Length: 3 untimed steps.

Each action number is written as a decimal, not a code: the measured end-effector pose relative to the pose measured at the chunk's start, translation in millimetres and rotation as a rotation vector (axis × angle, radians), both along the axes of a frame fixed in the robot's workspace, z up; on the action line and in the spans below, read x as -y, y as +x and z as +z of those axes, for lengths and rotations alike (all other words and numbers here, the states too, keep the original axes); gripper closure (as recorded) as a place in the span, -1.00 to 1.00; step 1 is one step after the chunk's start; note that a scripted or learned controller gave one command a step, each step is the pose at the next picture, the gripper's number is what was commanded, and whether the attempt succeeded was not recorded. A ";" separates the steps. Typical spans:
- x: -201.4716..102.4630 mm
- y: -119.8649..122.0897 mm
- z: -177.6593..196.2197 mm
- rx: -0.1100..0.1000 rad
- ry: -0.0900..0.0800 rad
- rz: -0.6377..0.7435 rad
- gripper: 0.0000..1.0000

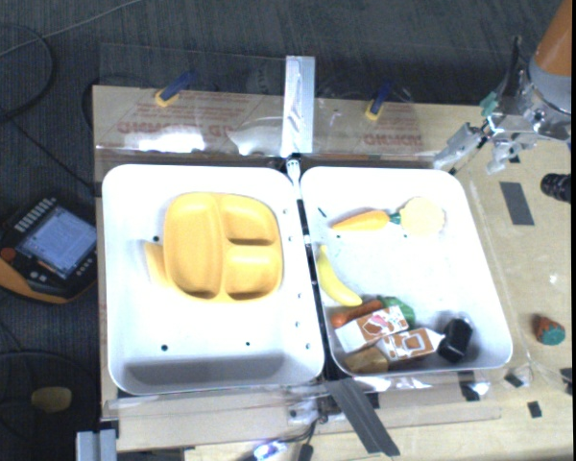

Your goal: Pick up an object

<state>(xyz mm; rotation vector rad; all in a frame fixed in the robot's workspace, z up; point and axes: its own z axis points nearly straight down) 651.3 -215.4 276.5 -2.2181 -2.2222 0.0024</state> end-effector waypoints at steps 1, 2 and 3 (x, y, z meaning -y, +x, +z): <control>-34.4 17.0 -103.0 -0.001 -0.003 0.027 -1.00; -69.3 17.4 -183.4 0.002 -0.004 0.153 -1.00; -69.8 17.5 -175.2 0.000 -0.006 0.155 1.00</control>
